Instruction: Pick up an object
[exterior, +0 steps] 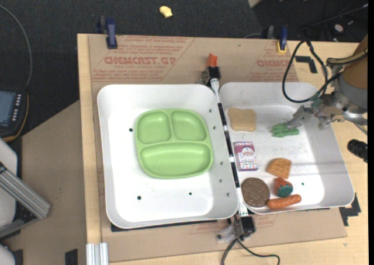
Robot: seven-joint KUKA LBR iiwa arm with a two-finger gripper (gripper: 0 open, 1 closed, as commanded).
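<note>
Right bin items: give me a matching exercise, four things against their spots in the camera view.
Things:
1. tan bread slice
2. green toy
3. brown round patty
4. waffle piece

Spots:
A. near corner by the divider, beside the carrot
B. far side, next to the divider
C. at the claw tip
D. mid bin, right of the pink card

Pairs: 1-B, 2-C, 3-A, 4-D

right bin (327,159) centre bare | toys crowd its front and left | green plate (173,143) fills left bin (117,141)

Robotics lab: clamped bench (146,53), white bins (117,141), loose cables (292,77).
</note>
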